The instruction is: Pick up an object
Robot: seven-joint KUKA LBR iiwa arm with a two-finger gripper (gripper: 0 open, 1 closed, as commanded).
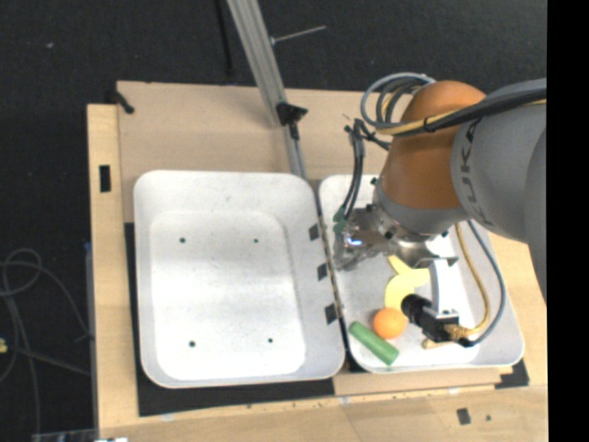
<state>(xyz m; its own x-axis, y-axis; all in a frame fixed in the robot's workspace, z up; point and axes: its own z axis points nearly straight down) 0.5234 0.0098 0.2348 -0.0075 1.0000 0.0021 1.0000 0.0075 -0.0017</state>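
Bench (221, 127): tan board carrying two shallow white bins side by side.

Left bin (225, 279): white, with four small dark dots on its floor.

Right bin (502, 343): held an orange ball (389, 322) near the front edge, a green cylinder (373, 343) lying just beside it at front left, and a yellow curved piece (402, 288) just behind the ball.

Arm (433, 168): grey with orange band, reaching over the right bin.

Tool (354, 242): low near that bin's left wall, apart from the ball; its state could not be told.
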